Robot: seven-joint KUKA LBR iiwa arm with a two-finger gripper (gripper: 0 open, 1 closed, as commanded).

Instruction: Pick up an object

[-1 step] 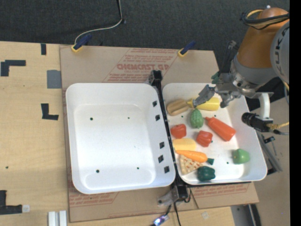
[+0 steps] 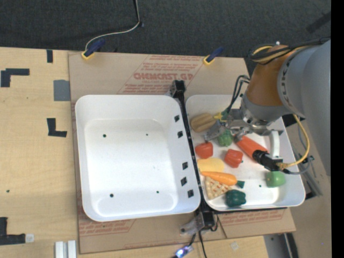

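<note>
**Over the right bin: pincer low among the toy food, no lift yet**

Camera view, right bin [image 2: 293, 200]: I see the gripper [image 2: 224, 127] down at the far-left part of the pile, arm [image 2: 269, 85] reaching in from the right. Whether the pincer is apart or together I cannot tell; dark hardware hides it. Nothing reads as raised off the bin floor, so I judge the pick not done, with grasp and lift left.

Closest candidate is the small green piece [image 2: 224, 139], just on the near side of the pincer, maybe touching. Tan bread-like piece [image 2: 202, 121] lies just left of it. Red pepper piece [image 2: 233, 157] and red tomato [image 2: 203, 150] sit nearer, slightly apart. Orange carrot [image 2: 217, 177], waffle [image 2: 215, 188], dark green piece [image 2: 235, 198] and green ball [image 2: 274, 179] lie well toward the near edge.

Left bin [image 2: 129, 155] holds no objects.
</note>
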